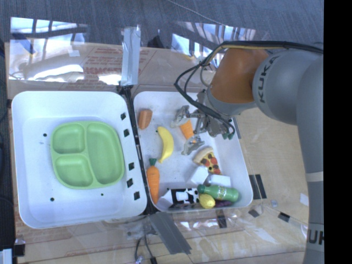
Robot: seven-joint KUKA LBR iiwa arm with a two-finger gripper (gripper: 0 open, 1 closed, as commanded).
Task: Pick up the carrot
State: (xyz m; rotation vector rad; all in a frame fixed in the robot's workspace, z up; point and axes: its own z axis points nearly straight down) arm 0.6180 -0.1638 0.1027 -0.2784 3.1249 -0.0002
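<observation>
The carrot (153, 182) lies untouched at the right bin's (242, 164) near-left wall — pickup not begun. Farther in, past the banana (165, 143), the gripper (188, 130) straddles an orange block (187, 129) — fingers spread around it.

scene bright, even overhead light. strong glare on shiny strip (49, 65) behind bins, window-like reflections blown out white. white bins (33, 147) near overexposed, little wall detail. soft shadow under arm (275, 87) onto right bin. frame slightly soft overall, small items low in right bin hard to resolve. bluish cast on floor (82, 4) at top.
</observation>
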